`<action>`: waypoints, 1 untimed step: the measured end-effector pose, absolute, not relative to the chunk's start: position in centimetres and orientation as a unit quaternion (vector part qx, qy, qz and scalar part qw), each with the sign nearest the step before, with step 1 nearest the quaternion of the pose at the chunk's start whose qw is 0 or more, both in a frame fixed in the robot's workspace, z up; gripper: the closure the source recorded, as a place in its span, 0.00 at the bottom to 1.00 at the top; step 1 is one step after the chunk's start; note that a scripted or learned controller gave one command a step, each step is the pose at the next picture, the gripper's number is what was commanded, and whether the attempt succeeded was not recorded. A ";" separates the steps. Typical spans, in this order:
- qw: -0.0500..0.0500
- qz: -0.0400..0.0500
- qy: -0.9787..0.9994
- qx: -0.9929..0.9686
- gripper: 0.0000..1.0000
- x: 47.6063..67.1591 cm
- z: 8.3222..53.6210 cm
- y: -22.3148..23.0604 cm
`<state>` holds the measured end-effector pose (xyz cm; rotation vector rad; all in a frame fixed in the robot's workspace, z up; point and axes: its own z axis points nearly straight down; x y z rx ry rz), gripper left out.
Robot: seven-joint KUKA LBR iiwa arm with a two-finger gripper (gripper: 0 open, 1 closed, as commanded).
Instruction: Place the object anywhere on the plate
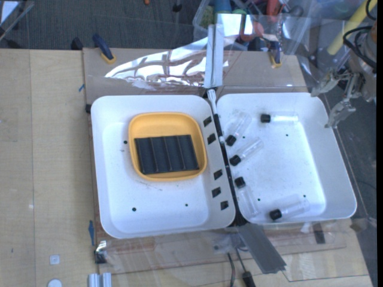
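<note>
The gripper [335, 109] hangs at the right bin's [335, 178] far right edge, its state I cannot tell, with clear vials [278, 118] lying leftward, and the yellow plate [136, 130] farther left.

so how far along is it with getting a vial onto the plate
Nothing looks done yet: the yellow plate in the left bin carries just a black ribbed insert. Nothing is in hand; the gripper sits at the right bin's far edge. Left to do: the clear black-capped vials all lie in the right bin.
</note>
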<state>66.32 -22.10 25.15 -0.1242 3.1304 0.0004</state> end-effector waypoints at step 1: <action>0.005 0.000 0.977 -0.212 0.00 66.9 25.5 -22.1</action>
